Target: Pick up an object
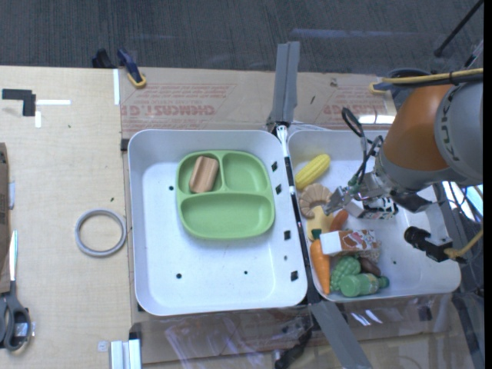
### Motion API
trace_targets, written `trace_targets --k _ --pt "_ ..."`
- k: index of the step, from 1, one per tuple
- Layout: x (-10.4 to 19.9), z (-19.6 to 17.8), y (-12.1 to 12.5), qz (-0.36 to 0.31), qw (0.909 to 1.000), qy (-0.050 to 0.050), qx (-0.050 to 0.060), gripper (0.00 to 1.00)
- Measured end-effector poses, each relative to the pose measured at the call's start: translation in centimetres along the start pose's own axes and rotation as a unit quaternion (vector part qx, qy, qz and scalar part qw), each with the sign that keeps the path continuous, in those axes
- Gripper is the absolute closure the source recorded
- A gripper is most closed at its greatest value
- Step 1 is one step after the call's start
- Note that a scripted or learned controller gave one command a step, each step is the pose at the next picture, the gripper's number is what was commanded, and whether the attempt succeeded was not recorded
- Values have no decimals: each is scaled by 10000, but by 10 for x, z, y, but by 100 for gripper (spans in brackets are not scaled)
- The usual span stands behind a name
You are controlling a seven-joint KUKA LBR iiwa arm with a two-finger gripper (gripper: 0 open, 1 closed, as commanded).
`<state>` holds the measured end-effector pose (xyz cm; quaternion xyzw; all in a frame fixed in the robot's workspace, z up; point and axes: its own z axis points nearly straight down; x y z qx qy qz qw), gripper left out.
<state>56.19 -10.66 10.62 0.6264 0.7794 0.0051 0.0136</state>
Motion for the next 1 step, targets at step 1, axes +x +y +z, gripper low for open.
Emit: trace_targets --k 1 --pt "-1 0 2 125 9999 16 -4 0"
